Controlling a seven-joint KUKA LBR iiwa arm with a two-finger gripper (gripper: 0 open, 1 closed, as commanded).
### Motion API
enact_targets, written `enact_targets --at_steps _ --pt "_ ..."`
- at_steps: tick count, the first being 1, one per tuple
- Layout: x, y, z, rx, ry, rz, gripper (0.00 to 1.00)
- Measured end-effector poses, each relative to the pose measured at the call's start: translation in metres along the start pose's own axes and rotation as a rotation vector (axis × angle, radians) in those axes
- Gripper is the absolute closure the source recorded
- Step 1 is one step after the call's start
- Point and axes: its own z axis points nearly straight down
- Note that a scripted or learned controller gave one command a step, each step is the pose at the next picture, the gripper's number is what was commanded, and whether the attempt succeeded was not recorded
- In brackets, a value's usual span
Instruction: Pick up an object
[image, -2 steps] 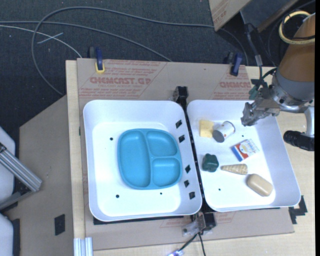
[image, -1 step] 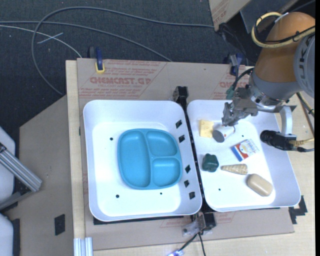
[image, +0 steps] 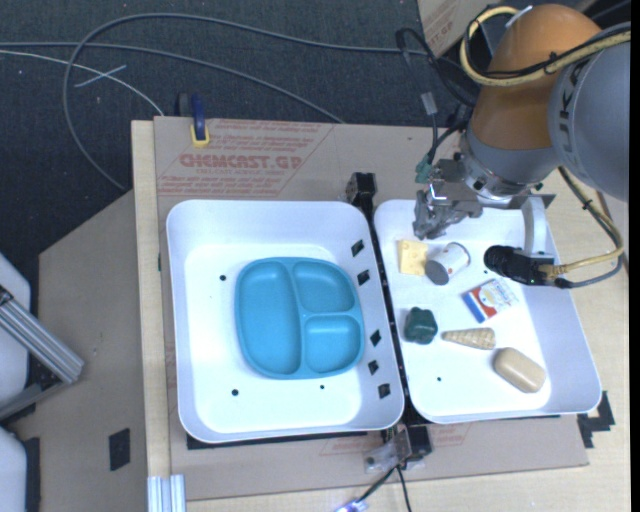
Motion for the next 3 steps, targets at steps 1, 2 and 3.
enact_targets --at_steps 1,2,3 --pt "0.042 0.013 -0.003 0.001 0.0 0.003 1.0" --pt "0.099 0.019 0.0 0.0 0.0 0.001 1.0" --pt "0.097 0.019 0.0 0.002 0.0 0.003 0.0"
